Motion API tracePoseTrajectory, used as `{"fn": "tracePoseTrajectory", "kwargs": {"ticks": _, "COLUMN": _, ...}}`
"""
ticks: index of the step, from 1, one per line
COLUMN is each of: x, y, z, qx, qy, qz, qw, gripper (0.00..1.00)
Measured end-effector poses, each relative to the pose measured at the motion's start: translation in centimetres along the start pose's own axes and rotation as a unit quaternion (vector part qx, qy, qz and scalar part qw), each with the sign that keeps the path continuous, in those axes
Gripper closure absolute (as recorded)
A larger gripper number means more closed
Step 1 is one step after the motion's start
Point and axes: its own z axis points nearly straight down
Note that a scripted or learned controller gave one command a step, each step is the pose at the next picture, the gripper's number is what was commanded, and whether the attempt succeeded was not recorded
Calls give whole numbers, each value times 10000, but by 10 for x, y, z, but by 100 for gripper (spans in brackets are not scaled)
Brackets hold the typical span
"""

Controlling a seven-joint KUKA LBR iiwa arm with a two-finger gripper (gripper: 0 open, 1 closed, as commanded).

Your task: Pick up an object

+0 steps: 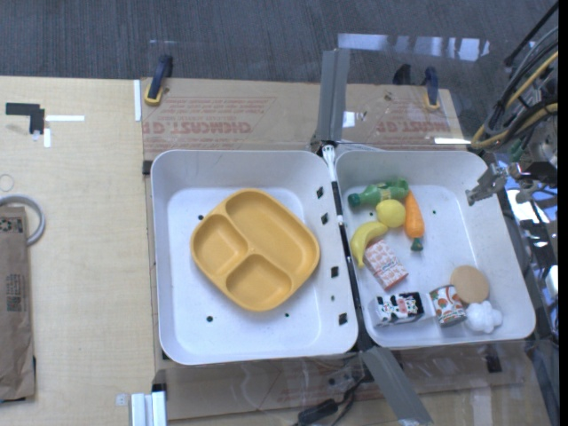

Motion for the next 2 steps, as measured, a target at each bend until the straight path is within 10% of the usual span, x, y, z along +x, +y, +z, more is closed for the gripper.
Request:
{"fn": "tracePoseTrajectory", "kwargs": {"ticks": 1, "x": 38, "y": 18, "z": -113, "qx": -8, "qy": -7, "qz": -251, "qw": 9997, "gripper": 0}}
{"fn": "tracePoseTrajectory", "kwargs": {"ticks": 2, "x": 79, "y": 79, "z": -12, "qx": -13, "qy": -6, "qz": -2114, "qw": 9774, "gripper": 0}}
